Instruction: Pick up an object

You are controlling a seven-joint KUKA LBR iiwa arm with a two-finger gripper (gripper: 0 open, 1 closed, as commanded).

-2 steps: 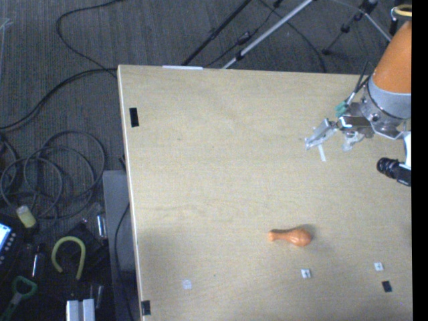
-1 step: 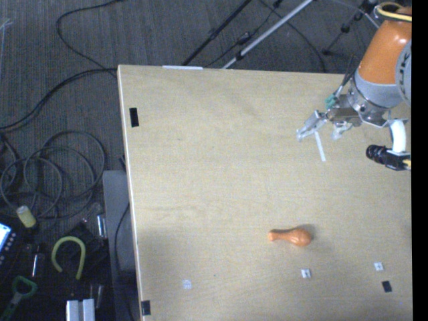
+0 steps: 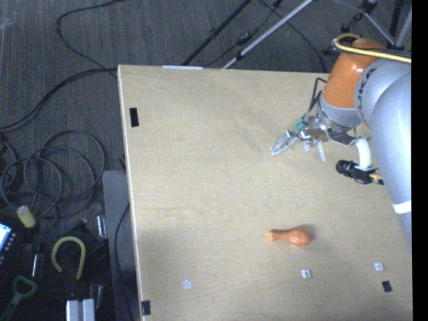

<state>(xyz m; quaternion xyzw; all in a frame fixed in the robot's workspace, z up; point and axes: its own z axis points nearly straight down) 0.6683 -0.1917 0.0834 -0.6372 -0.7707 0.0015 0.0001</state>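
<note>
One orange, pear-shaped object lay on the bare tan bench top, toward five o'clock from the board's middle. One gripper hung at about two o'clock, well apart from the object, with nothing between its fingers; whether they were spread or pressed together I could not tell. Two black markers sat along the left edge.

Arm cut off by the right edge; its base is out of frame. Gripper too small and blurred to read. Bench runs off the bottom edge. Floor clutter at lower left is indistinct.
</note>
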